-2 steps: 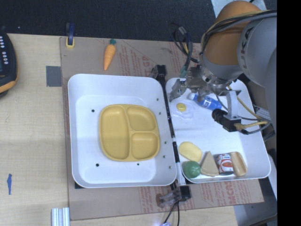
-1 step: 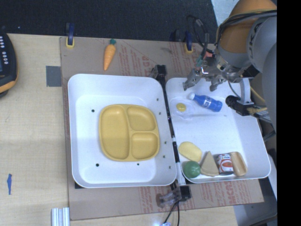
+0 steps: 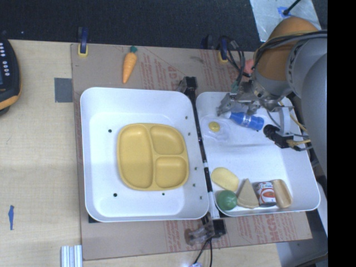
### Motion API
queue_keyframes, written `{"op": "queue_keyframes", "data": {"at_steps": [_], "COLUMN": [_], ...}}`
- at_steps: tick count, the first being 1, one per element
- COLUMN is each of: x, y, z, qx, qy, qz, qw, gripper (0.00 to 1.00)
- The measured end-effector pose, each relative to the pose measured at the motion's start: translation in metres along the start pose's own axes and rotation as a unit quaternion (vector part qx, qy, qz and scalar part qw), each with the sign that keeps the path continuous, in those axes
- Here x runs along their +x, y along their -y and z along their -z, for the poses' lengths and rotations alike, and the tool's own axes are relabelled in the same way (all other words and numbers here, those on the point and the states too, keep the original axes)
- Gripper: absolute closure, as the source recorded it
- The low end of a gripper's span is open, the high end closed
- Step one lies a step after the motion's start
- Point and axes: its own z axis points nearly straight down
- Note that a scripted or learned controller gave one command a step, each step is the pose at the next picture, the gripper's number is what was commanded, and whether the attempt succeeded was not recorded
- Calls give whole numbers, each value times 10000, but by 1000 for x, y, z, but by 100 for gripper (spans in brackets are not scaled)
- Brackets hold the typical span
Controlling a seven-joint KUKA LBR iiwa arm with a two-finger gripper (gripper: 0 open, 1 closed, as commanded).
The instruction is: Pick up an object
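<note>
Gripper [image 3: 240, 102] low over the far end of the right bin [image 3: 303, 174], just beside a blue bottle-like object [image 3: 248, 120] lying on the bin floor. Whether it is grasping, clenched or released: cannot tell, the wrist hardware hides it. Blue object appears to rest on the bin, not lifted.

Other candidates in the same bin: small yellow piece [image 3: 214, 127] left of the blue one; at the near edge, a yellow lump [image 3: 225, 178], green ball [image 3: 226, 199], tan wedge [image 3: 246, 194], small can [image 3: 266, 193] and bread-like piece [image 3: 282, 192], crowded together.

Left bin [image 3: 94, 149] carries a yellow divided tray [image 3: 152, 156]. Toy carrot [image 3: 129, 64] on the bench, far side.

Judgement: approach made, pick not yet shown; grasp and lift remain.
</note>
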Motion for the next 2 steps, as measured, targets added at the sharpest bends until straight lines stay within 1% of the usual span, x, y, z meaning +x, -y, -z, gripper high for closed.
{"op": "queue_keyframes", "data": {"at_steps": [1, 2], "x": [16, 22], "y": [-1, 14], "z": [-10, -22], "qx": [-13, 145], "qy": [40, -29], "qz": [5, -19], "qw": [10000, 9999], "gripper": [0, 0]}}
